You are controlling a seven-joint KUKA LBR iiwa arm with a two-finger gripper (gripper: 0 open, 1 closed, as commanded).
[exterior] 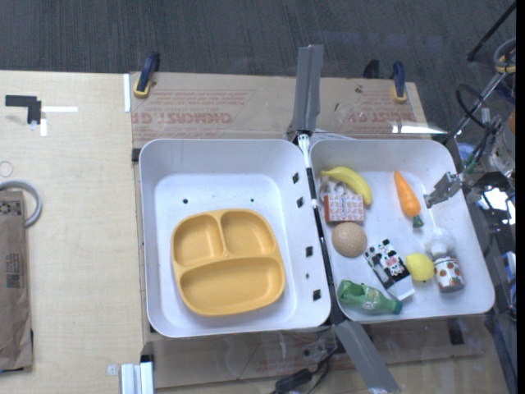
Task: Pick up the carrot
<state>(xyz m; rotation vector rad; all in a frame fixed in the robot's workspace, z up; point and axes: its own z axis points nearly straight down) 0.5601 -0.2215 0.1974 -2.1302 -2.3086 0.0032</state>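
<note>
The jaws sit over the right rim of the right bin, a thin grey tip slanting down to the left; whether they are parted or closed cannot be told, and nothing shows between them. They are near the carrot but apart from it.

The carrot lies in the upper part of the right bin, just left of the jaws: one smooth orange cone, blunt end up, tapering down to a small green stub.

There are two shallow white bins, glossy with rounded corners, side by side on the table. The left bin holds one yellow-orange plate, matte, rounded, split into three compartments.

The right bin holds, besides the carrot:
- one curved yellow banana near the top left;
- one small red-and-white box just below the banana;
- one tan, round ball under the box;
- one black-and-white patterned carton lying tilted right of the ball;
- one yellow lemon touching the carton;
- one small can with a red-dotted label, just right of the lemon;
- one green crinkled pouch at the bottom.

Two blue clamps grip a brown cardboard sheet behind the bins.
</note>
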